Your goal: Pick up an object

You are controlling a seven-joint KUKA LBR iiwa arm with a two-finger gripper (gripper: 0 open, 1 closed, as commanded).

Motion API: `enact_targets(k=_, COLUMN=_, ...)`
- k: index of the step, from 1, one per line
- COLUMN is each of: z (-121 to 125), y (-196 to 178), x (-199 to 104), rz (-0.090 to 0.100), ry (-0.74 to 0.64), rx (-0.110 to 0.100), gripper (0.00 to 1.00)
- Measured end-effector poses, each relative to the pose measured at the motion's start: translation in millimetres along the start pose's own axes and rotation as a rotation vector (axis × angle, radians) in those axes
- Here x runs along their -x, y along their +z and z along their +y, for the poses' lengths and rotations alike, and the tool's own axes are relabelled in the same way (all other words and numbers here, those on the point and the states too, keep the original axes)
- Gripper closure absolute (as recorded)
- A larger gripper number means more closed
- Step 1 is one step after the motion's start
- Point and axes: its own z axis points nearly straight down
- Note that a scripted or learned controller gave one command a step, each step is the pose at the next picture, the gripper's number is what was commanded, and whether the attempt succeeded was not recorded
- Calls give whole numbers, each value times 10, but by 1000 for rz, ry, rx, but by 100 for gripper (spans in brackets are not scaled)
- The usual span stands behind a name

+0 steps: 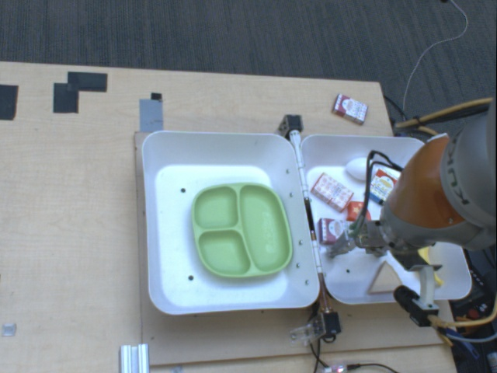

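Note:
My gripper (346, 242) hangs low over the left part of the right bin (349, 290), under the grey and orange arm (427, 193). Just to its left lies a small dark red box (329, 228), close to the gripper or touching it; I cannot tell which. A pink and white packet (332, 191) lies further back, with a small red piece (356, 210) beside it. A white oval thing (356, 168) and a red, white and blue packet (382, 185) sit near the bin's far side. A tan wedge (382, 280) rests at the front.
The left bin (167, 208) holds a green divided plate (241, 230). A red packet (350, 109) lies on the bench behind the right bin. A cable connector (322, 326) sits at the front between the bins. The arm covers the right bin's right half.

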Motion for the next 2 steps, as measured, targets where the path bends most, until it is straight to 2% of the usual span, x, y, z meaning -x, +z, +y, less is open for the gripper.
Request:
enact_targets(k=1, z=25, y=-115, x=-3, rz=0, ry=-4, rx=6, gripper=100)
enact_targets(k=2, z=25, y=-114, x=-4, rz=0, ry=-3, rx=6, gripper=0)
